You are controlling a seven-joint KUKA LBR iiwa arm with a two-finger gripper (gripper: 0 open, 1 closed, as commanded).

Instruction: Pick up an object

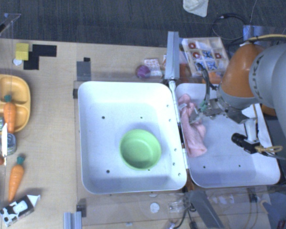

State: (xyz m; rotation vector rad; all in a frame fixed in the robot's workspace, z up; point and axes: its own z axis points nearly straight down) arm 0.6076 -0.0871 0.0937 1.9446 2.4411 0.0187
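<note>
A pink cloth [192,128] lies crumpled along the left wall of the right bin [238,173], stretching from its far corner toward the middle. My gripper [198,114] is down at the cloth's upper part, touching or just above it, with the grey arm and its orange band reaching in from the right. A green bowl [140,149] sits upright in the near half of the left bin [105,104], well apart from the gripper.
Left of the bins a yellow tray [19,87] holds a toy carrot [8,116]; another carrot [15,174] and a cow-print carton [18,208] lie nearer. A purple item [143,71] and a picture box [204,51] sit behind the bins.
</note>
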